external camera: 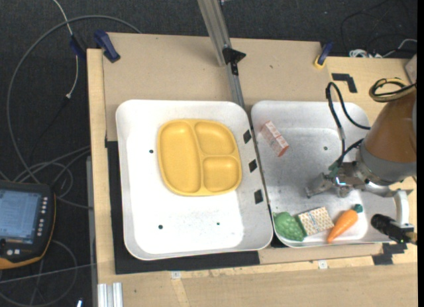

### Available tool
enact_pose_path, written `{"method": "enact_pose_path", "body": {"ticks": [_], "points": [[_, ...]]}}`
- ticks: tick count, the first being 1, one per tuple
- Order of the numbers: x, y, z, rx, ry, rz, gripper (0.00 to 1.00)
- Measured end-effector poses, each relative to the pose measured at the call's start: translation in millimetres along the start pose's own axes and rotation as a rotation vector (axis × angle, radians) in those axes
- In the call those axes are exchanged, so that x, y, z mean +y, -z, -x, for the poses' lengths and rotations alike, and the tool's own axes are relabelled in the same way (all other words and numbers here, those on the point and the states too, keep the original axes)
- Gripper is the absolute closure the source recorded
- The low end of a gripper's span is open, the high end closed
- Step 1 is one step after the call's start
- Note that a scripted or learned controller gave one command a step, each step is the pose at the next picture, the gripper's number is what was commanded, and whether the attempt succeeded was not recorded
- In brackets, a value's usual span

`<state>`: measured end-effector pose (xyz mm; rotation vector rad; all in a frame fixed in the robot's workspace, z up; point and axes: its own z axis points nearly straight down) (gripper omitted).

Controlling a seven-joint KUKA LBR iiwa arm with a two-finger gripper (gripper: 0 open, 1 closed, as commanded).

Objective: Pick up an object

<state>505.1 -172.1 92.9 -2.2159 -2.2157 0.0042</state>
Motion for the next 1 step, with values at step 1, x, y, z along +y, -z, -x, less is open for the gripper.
{"method": "enact_pose_path", "body": {"ticks": [1], "points": [[2.2, 14.1, 0.2, -0.002, 0.001, 0.009, 1.0]]}}
